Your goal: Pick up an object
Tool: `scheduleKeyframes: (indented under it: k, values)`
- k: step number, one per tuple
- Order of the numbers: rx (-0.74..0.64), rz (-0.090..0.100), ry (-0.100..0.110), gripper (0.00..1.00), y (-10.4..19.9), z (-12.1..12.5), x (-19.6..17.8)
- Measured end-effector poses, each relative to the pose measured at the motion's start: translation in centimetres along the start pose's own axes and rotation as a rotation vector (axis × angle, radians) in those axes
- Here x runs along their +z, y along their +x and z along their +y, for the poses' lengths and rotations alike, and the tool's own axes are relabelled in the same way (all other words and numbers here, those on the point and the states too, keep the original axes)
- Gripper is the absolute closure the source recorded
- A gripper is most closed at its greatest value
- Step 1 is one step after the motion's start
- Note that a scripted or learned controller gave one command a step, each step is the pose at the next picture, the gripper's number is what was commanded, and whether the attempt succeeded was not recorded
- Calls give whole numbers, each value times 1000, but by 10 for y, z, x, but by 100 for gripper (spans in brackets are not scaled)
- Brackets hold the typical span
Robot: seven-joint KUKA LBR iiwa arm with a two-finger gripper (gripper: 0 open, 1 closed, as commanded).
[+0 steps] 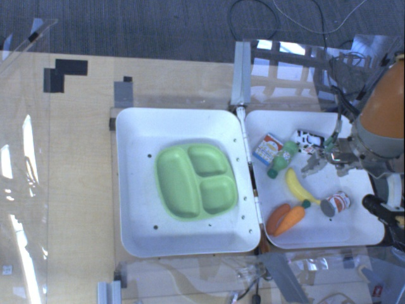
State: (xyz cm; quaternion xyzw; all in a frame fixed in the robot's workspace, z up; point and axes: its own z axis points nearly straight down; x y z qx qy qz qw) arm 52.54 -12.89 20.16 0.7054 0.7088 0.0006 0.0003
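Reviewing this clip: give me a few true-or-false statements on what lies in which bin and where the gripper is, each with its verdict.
1. The green divided tray lies in the left bin. True.
2. The banana lies in the left bin. False: it lies in the right bin, near its middle.
3. The gripper is over the right bin. True.
4. The carrot sits on the green divided tray. False: it lies in the right bin, near the front left corner.
5. The green bottle lies between the small carton and the banana. True.
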Motion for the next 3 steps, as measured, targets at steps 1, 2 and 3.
scheduleKeyframes:
  k: [1,2,3]
  values:
    - [-210,-2,-9,0,-1,33,114]
    - [-211,-1,-16,100,0,37,103]
    - [-158,0,-4,100,71,79,17]
